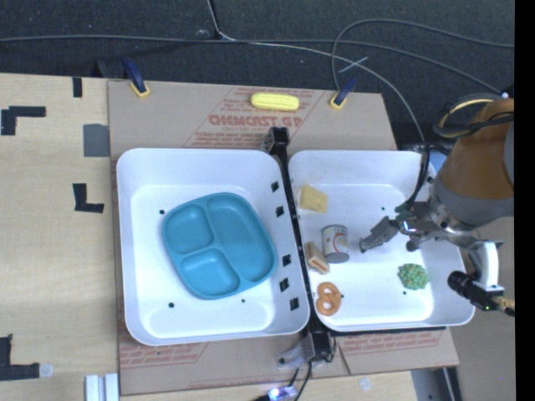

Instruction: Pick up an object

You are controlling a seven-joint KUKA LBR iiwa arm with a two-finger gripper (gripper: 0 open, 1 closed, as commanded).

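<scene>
From my feed, both white bins (134, 224) look like smooth plastic with a soft sheen. The blue divided tray (219, 245) is smooth plastic too, faintly glossy. Under them I see a matt brown cardboard sheet (209, 119) printed in red, on a pale wood-look desk (42, 224). The small can (335, 242) looks like metal with a paper label. The green lump (412, 276) looks rough and bumpy.

1. Two white bins: left bin (134, 224), right bin (368, 170).
2. One blue divided plate (219, 245).
3. One can (335, 242).
4. One pretzel (328, 298).
5. One green broccoli piece (412, 276).
6. One yellow wedge (313, 199).
7. One banana (274, 102).
8. Two blue-and-yellow clamps: (134, 79), (343, 93).
</scene>
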